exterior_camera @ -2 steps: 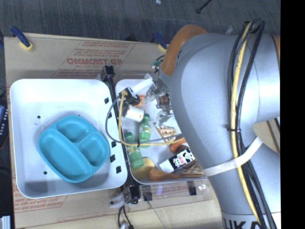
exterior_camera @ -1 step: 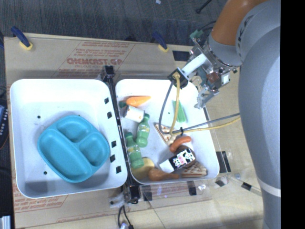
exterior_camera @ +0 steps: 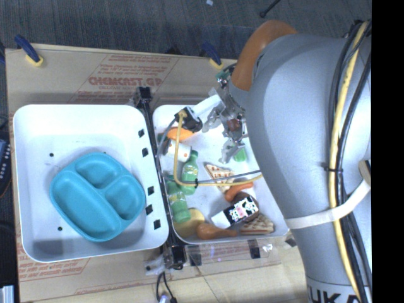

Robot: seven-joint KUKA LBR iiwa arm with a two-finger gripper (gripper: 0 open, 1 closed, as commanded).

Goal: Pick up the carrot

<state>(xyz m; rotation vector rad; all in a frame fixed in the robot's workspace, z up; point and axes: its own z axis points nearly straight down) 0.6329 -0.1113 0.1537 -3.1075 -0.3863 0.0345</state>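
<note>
The tool (exterior_camera: 231,131) hangs in the upper part of the right bin (exterior_camera: 270,197), just right of the frame's centre, below the big grey arm (exterior_camera: 303,125) that fills the right side. Its metal fingers point down and slightly left, with nothing visibly between them; whether they are spread or closed I cannot tell from this slanted look.

The carrot (exterior_camera: 240,190) is most likely the slim orange piece lying nearly flat in the middle of that bin, below the tool and a little to the right. A thin wire or string seems to cross just above it, and a waffle-patterned wedge (exterior_camera: 219,170) lies touching or just beside its left end. A black-and-white carton (exterior_camera: 241,209) sits just below it. Other orange things are in the same bin: a small one near the upper left corner (exterior_camera: 175,133) and a brownish-orange one at the bottom (exterior_camera: 211,230), so the pick is not certain.

Judged as a toy, it should be light, stiff and smooth, so apt to slip or roll. The best hold looks to be across its thicker middle, fingers closing over the narrow width, clear of the carton.

The left bin (exterior_camera: 38,131) holds a blue divided plate (exterior_camera: 98,196).
</note>
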